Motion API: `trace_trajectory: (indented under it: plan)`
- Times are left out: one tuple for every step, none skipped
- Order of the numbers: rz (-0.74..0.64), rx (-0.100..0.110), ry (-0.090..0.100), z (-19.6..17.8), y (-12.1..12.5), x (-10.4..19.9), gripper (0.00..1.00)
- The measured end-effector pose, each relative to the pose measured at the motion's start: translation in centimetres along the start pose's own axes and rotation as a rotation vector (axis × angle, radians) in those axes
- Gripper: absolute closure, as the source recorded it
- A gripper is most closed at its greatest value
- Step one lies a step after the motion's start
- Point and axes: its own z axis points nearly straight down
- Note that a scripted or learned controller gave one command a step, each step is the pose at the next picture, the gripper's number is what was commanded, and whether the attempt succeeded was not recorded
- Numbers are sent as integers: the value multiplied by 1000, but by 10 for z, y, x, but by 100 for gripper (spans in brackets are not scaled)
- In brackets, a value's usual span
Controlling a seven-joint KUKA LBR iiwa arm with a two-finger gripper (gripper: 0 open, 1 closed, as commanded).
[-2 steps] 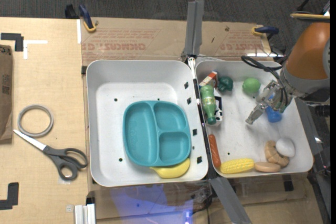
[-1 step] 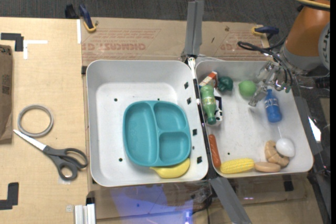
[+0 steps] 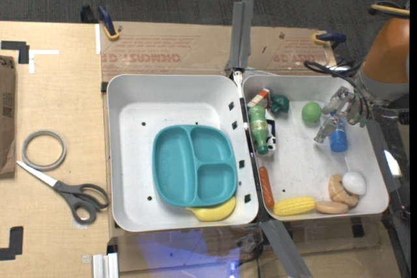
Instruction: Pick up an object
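Two white bins (image 3: 124, 159) on wooden bench (image 3: 52, 75)

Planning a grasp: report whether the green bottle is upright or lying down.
Lying down. The green bottle rests on its side along the left wall of the right bin, its length running up and down the camera view.

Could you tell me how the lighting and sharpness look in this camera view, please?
Camera view: even, soft light, faint shadows inside the left bin; a bluish glow below its front edge; the gripper looks slightly blurred; scissors and teal tray are sharp.
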Motion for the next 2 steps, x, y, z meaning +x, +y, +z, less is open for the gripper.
trace_trajectory:
  plan:
    - [51, 0, 1, 0, 4, 35, 0]
    - [127, 0, 2, 1, 45, 62, 0]
